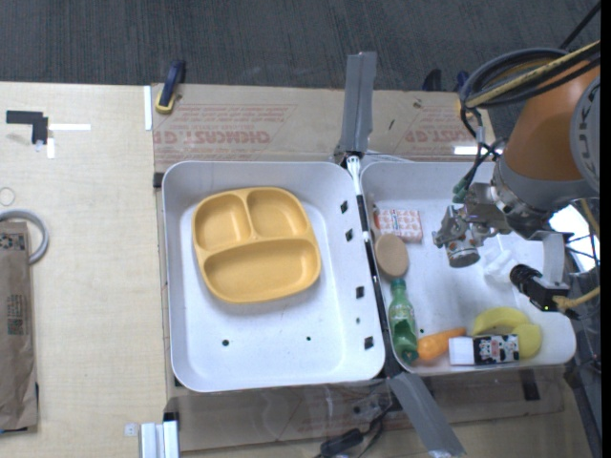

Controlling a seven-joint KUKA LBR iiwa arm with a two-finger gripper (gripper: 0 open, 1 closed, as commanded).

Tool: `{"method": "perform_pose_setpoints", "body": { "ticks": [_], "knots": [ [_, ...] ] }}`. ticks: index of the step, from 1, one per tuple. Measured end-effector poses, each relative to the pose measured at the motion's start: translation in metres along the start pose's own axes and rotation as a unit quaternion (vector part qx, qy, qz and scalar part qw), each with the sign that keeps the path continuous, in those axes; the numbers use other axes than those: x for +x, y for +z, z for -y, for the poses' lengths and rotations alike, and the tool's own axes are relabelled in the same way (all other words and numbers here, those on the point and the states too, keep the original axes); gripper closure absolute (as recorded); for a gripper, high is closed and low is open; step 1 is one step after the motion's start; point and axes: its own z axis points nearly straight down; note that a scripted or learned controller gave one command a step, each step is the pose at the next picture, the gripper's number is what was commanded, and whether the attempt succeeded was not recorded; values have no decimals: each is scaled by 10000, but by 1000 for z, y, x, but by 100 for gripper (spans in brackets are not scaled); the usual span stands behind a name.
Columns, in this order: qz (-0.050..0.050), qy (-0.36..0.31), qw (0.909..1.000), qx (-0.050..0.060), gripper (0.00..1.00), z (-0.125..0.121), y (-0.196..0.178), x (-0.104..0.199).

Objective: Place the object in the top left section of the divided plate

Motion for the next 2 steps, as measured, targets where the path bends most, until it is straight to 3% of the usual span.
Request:
{"method": "perform_pose_setpoints", "body": {
  "ticks": [1, 2],
  "knots": [
    [0, 0, 10000, 0, 0, 0, 0, 0],
    [6, 540, 9985, 5, 0, 32, -17, 151]
  ]
}}
